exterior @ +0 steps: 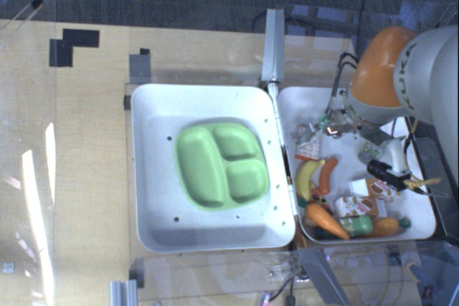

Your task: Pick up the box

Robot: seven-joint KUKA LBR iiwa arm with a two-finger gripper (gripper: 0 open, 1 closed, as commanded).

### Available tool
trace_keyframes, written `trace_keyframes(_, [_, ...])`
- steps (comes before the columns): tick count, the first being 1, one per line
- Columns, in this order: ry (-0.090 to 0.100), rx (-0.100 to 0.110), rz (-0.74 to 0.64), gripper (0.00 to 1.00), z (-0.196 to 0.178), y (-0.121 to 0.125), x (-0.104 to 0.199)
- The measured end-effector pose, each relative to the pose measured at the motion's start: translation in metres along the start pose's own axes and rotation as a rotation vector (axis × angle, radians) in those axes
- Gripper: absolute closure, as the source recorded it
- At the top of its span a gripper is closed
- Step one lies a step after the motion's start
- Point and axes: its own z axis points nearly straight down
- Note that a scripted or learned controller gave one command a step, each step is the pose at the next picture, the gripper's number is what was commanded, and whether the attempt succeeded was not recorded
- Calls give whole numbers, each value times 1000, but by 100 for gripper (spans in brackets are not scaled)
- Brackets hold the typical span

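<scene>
Pale wooden bench [86, 154] carries two white bins [147, 154]: one green divided tray [222, 165] left; right, one small box [356, 207] among one banana [307, 179], two carrots [325, 221]. Gripper [331, 122] above; finger state unclear.

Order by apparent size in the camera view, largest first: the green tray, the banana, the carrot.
1. green tray, clearly the largest.
2. and 3. banana and carrot: they look about alike, so I cannot rank them.
</scene>
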Motion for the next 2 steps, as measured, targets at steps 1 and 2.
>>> trace_keyframes(1, [-3,0,41,0,0,-5,5])
trace_keyframes(2, [0,0,215,0,0,-23,7])
